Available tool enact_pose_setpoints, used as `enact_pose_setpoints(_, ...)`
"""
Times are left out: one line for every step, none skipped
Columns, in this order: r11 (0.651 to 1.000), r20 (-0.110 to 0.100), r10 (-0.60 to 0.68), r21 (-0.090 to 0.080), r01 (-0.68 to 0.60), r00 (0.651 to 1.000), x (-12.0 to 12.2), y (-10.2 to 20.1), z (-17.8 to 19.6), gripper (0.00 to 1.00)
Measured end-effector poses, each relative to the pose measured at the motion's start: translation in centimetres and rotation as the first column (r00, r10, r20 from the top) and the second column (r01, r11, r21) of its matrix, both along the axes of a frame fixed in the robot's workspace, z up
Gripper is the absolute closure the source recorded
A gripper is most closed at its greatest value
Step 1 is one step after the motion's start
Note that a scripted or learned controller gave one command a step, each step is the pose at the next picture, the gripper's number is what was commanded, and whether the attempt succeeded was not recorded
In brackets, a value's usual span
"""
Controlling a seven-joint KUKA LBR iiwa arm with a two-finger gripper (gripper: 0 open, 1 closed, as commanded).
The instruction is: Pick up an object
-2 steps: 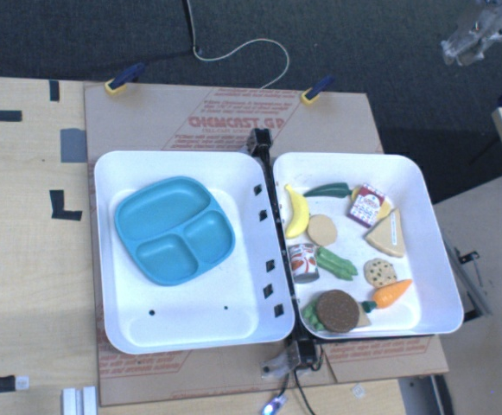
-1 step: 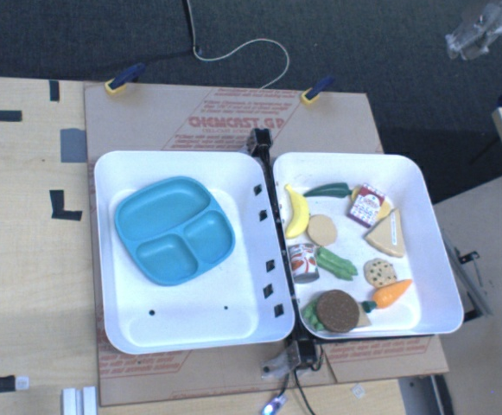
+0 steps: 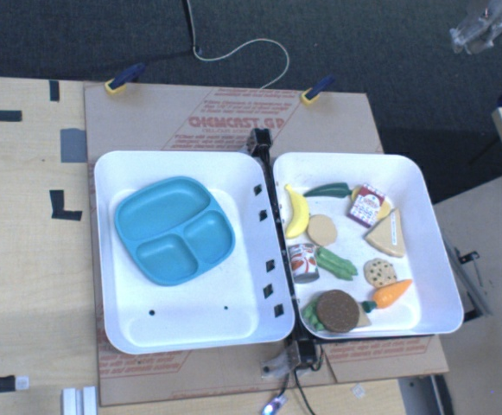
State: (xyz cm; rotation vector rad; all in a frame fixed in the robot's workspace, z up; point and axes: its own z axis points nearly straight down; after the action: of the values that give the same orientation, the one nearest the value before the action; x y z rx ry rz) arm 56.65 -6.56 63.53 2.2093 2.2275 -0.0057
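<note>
The right bin [image 3: 432, 232] holds several toy foods. Among them are a yellow banana [image 3: 295, 212], a dark green pepper [image 3: 327, 190], a red box [image 3: 366, 204], a pale cheese wedge [image 3: 389, 233], a tan round cracker [image 3: 322, 229] and a small can [image 3: 302, 262]. A green pickle [image 3: 335, 263], a speckled cookie [image 3: 378, 272], an orange carrot [image 3: 392, 293] and a brown burger patty [image 3: 337, 310] lie there too. My gripper [image 3: 478, 22] is a blurred grey shape at the top right, well beyond the bins over the dark floor, with nothing seen in it.
A blue divided plate [image 3: 174, 229] lies in the left bin [image 3: 112, 301]. A black divider with clips [image 3: 270, 240] runs between the bins. Both stand on cardboard [image 3: 225, 119] held by yellow and blue clamps. A white cable [image 3: 242, 50] loops behind.
</note>
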Motion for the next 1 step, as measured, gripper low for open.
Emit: enact_pose_setpoints(1.0,0.0,0.0,-0.001,0.0,1.0,0.04,0.04,1.0,1.0)
